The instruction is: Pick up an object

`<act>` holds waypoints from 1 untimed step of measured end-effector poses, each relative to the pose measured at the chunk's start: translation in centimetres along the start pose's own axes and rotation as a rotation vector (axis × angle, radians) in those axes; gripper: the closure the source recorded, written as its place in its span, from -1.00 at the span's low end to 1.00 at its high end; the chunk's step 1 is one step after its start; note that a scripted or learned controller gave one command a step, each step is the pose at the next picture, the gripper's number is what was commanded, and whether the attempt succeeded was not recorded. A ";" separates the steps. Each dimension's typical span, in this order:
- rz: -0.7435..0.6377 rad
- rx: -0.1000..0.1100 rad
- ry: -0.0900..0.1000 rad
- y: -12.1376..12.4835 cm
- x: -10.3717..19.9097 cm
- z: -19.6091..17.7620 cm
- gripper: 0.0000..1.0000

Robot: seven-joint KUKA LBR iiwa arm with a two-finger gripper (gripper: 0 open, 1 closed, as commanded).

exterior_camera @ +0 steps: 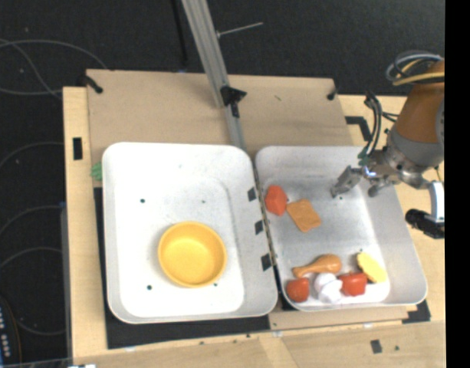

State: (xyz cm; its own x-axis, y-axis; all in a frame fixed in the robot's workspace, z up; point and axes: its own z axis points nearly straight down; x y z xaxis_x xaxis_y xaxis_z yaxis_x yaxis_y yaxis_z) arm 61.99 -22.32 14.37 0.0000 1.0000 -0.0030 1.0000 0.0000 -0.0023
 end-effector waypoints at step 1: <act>0.000 0.001 0.000 -0.1 -0.1 4.5 -1.00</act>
State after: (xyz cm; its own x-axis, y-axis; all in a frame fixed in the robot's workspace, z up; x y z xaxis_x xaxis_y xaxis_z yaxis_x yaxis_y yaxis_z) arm 61.91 -22.44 9.85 -0.0003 1.0000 -0.0028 1.0000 0.0003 -0.0028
